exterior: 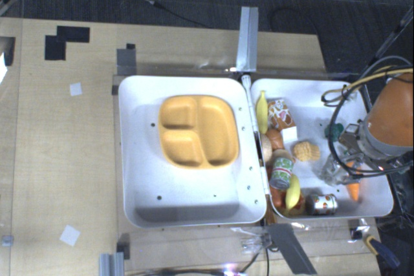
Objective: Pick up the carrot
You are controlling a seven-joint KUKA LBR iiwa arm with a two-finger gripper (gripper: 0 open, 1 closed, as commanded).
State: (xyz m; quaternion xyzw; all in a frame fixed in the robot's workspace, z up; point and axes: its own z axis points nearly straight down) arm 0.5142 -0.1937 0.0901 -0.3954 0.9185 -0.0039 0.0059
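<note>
Gripper, jaw state indiscernible, low in the right bin; carrot lies just beside it, toward the near wall, long axis roughly upright in view.

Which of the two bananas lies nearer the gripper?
The lower banana, beside the green-labelled can; the other banana lies at the bin's top-left corner, farther from the gripper.

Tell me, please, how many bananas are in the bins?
2: one banana lies at the right bin's top-left corner, the other banana near its lower-left, beside the can. More could be hidden under the arm.
</note>
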